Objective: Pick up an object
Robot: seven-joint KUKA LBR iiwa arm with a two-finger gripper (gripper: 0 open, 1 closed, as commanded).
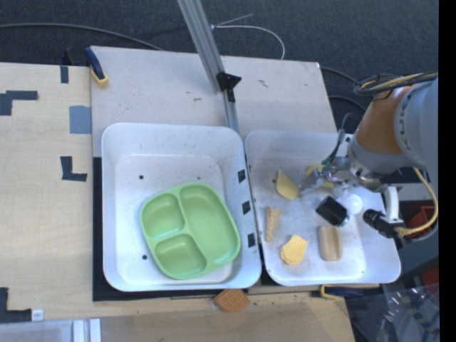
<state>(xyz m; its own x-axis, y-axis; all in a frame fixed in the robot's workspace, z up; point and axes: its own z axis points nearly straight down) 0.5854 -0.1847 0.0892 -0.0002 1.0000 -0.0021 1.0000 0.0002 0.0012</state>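
Observation:
My gripper (313, 182) hangs low over the upper middle of the right bin (377, 262), reaching in from the right. A yellow cheese wedge (286, 186) lies just left of it, very close. Whether they touch I cannot tell. A small yellow bit (312, 170) shows right at the gripper's upper side. Further down the bin lie a tan cone-shaped piece (273, 222), a yellow crinkled chunk (294, 249) and a tan bread-like roll (329, 242).
The left bin (121, 148) holds a green divided plate (189, 229) in its lower half. An orange waffle-like cookie (229, 300) lies on the bench below the bins. A slanted metal pole (203, 34) ends above the wall between the bins.

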